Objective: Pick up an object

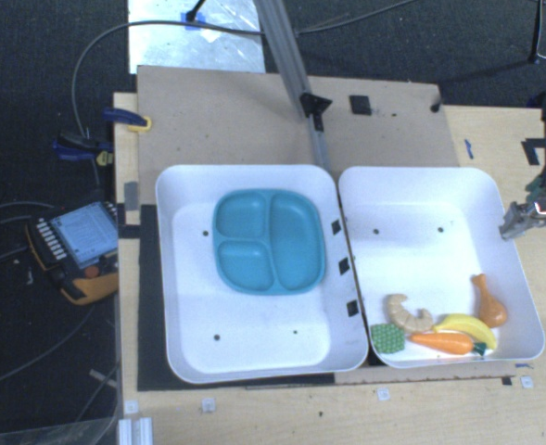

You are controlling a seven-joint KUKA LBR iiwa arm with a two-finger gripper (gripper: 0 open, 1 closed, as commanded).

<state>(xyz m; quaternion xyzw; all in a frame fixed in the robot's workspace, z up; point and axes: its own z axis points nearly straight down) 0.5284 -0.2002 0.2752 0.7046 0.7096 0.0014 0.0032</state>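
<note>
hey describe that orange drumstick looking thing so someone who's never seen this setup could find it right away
Look at the right white bin, then down to its near right corner, where a few toy foods are piled. The drumstick stands a little apart at the right end of the pile, just above the banana. It is brownish orange with a narrow end and a rounded bulb, unlike the long, pointed carrot.

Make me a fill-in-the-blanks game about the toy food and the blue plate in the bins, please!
1. The blue plate lies in the ___ bin.
2. The toy food is piled in the right bin's ___ corner, nearest the camera.
3. The carrot lies right beside the yellow ___.
4. The pincer is at the right bin's ___ edge.

Missing words: left; front; banana; right
</note>
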